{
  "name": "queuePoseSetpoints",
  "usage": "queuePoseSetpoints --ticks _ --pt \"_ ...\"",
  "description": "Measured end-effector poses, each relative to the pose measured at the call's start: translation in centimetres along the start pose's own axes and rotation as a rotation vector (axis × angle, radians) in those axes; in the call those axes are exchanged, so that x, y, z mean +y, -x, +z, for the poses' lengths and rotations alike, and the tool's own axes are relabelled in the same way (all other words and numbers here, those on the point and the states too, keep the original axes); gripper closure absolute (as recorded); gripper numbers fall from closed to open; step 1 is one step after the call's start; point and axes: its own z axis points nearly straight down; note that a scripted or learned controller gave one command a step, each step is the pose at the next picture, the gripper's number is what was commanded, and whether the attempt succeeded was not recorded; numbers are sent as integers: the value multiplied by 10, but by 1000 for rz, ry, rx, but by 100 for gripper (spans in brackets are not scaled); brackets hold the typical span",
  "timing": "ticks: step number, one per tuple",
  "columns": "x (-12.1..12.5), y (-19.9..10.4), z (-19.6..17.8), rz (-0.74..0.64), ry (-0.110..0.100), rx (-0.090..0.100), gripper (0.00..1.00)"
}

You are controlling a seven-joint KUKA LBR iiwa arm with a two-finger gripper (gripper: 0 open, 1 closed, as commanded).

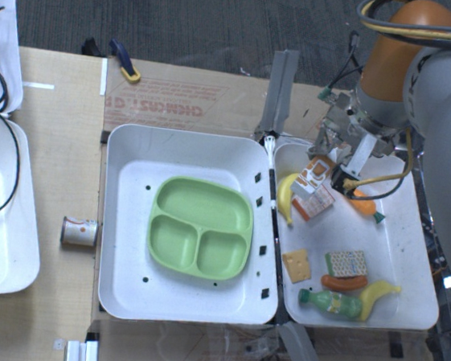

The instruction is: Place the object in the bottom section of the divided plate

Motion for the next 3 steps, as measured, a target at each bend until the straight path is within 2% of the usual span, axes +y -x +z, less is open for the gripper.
queuePoseSetpoints --ticks 1,2,3 --pt "16 21 21 -148 0 2 100" --pt "-33 -25 21 -460 0 2 100" --pt "-52 -51 21 -805 2 2 100"
